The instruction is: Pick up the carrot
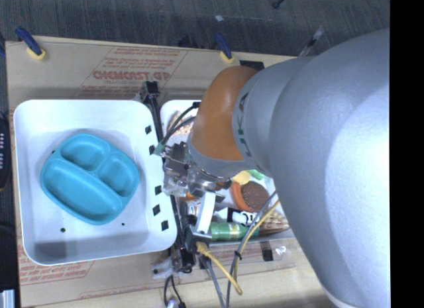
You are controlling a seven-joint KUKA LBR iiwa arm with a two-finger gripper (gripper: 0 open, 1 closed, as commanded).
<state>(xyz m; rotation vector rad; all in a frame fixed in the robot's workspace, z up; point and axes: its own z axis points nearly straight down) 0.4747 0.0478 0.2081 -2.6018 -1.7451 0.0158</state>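
Observation:
My gripper (188,193) is low in the right bin (173,111), against that bin's left wall. The grey arm and its orange band cover most of this bin. A small orange patch (193,198), possibly the carrot, peeks out right under the gripper body. It is too hidden to tell whether it sits between the fingers or merely lies below them.
A blue divided plate (89,177) lies in the left bin (33,121). In the right bin's front part I see a green cylinder (228,231), a brown round piece (252,196), a yellow-green item (249,176) and a woven tan thing (273,220).

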